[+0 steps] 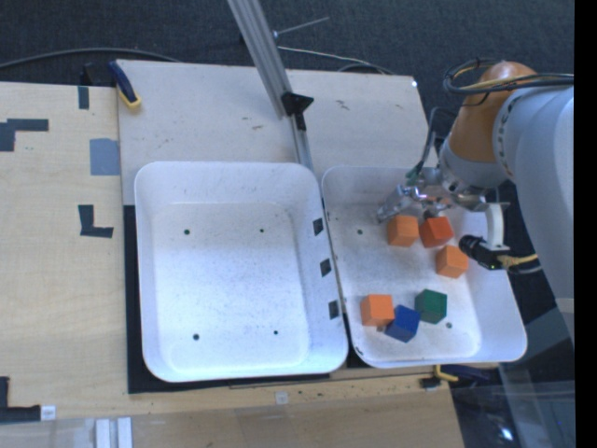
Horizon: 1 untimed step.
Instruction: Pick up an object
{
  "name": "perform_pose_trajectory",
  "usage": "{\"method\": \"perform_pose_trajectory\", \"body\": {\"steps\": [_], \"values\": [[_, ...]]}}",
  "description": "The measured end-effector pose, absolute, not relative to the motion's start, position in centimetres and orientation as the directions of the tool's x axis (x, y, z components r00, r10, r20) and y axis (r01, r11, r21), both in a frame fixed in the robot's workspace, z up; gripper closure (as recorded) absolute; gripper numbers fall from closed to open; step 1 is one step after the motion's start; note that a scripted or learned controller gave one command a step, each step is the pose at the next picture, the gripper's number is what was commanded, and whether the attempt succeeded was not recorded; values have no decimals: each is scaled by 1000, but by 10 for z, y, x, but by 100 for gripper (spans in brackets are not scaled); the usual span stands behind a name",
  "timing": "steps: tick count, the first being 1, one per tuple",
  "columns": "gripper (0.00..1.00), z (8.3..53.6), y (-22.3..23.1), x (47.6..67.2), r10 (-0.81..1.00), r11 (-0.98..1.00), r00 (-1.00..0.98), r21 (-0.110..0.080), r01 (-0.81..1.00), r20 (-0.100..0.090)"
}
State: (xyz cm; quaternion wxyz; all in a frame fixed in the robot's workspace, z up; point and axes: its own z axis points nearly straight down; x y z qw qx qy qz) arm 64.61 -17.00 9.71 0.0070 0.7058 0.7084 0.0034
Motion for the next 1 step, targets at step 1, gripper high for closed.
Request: {"method": "perform_pose_trajectory", "body": {"steps": [1], "values": [[0,92,-134,614,1000,3,-3,-3,1000,1]]}}
